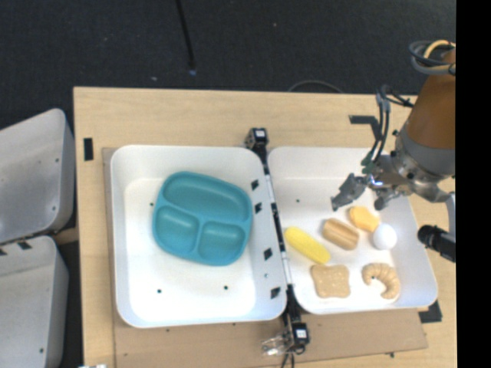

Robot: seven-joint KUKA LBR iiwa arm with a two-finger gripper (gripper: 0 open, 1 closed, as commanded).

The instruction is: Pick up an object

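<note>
Gripper (367, 192) apparently empty above orange piece (364, 218), hot dog (341, 233), egg (384, 237) beside

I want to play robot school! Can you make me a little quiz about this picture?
1. True or false: the blue plate sits in the left bin.
2. Which is nearest the hand? A) orange piece B) croissant C) toast
3. What colour is the egg?

Key: 1 true; 2 A; 3 white.
</note>
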